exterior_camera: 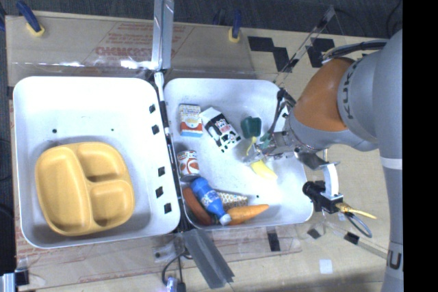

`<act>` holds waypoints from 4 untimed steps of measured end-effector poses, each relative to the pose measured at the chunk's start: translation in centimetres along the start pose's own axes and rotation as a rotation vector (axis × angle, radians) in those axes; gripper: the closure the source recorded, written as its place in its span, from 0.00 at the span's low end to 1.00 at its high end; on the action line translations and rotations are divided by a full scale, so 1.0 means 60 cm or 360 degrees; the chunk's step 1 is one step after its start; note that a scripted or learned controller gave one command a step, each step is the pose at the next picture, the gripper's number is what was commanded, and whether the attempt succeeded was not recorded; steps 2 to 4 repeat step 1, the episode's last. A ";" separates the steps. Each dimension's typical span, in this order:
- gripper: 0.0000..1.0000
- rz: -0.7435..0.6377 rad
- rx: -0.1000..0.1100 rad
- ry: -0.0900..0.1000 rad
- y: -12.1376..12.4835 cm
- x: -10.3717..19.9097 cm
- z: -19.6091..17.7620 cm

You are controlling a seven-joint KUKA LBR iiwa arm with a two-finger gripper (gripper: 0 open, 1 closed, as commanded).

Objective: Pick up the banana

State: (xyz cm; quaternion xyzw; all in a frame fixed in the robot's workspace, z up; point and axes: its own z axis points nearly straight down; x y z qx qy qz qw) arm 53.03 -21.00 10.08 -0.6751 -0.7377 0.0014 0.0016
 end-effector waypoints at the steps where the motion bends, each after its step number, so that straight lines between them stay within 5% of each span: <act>1: 1.00 0.0051 -0.0006 0.0000 0.035 0.082 -0.216; 4: 1.00 0.0051 -0.0006 0.0000 0.035 0.082 -0.216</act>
